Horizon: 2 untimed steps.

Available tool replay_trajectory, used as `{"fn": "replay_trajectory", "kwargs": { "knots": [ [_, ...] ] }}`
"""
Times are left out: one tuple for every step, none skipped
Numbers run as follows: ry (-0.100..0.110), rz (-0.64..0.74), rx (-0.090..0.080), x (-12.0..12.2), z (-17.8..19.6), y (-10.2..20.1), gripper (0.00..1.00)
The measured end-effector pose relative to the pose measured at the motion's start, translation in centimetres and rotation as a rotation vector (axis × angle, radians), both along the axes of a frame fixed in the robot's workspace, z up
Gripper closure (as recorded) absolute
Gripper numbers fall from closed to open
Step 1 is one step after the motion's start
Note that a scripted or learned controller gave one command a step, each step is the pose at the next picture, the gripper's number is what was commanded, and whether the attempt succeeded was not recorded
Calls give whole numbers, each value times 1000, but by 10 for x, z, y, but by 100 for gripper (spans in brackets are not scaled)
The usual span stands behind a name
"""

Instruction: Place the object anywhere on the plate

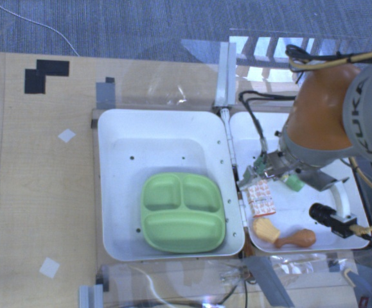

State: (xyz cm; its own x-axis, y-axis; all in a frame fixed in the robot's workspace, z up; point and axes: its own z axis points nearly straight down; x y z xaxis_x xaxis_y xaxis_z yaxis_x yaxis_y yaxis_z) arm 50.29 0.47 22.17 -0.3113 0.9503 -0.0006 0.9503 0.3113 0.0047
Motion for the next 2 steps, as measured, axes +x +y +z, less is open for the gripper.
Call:
{"fn": "replay_trajectory", "kwargs": {
  "knots": [
    [-1, 5, 1, -12, 50, 74, 100],
    [-2, 586, -2, 22, 49, 148, 100]
  ]
}}
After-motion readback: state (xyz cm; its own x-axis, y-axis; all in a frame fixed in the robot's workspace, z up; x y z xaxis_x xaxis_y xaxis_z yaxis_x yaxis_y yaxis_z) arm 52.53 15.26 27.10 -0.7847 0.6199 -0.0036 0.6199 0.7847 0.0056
